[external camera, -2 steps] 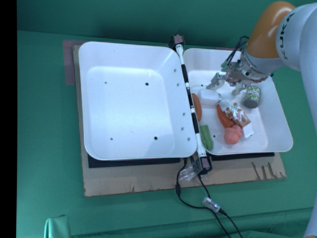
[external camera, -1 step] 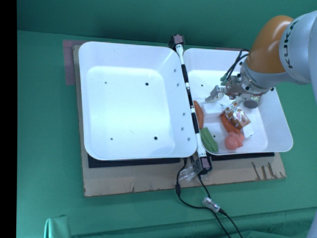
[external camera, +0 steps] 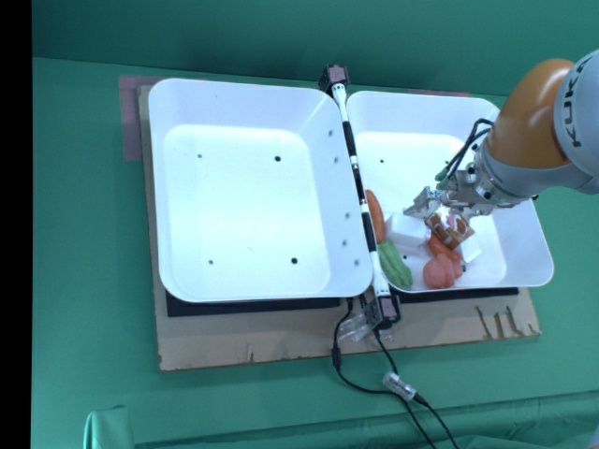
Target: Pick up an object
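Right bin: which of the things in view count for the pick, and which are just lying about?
For the pick:
gripper
carrot
green vegetable
white block
red items
right bin

Lying about:
left bin
cardboard sheet
cables

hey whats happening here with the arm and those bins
A grey robot arm with an orange band reaches in from the right over the right bin. Its gripper sits low above a cluster of items in that bin's near corner: a carrot, a green vegetable, a white block and a reddish-orange item. It looks to be going for a pick there, but whether anything is between its fingers cannot be told. The left bin sits alongside.
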### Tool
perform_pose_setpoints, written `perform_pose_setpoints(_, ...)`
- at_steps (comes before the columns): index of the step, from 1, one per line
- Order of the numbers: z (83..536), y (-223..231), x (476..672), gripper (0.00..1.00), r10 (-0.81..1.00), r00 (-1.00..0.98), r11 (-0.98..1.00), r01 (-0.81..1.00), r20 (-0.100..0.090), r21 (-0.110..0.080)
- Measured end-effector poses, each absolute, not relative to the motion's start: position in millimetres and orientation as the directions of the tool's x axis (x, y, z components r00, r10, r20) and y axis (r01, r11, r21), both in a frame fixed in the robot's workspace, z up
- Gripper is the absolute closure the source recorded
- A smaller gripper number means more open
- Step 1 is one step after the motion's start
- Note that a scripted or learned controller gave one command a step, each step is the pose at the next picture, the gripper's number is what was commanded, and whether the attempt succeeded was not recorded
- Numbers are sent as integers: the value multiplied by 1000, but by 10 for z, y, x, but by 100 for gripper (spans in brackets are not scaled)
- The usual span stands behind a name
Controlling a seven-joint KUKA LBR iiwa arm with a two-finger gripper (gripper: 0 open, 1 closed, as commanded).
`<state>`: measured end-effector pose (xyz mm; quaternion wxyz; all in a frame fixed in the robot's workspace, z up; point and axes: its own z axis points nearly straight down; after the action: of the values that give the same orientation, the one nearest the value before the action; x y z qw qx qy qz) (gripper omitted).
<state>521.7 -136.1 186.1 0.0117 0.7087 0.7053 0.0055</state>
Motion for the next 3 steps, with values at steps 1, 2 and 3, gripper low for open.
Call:
perform_pose_setpoints(1,1979,-1379,5234,100,1000,10,-9,999,-12,31)
perform_pose_setpoints(2,3755,-1171,5345,100,1000,5,-5,1000,-4,5)
perform_pose_setpoints(3,3668,-1874,5137,100,1000,7,-7,1000,-5,3)
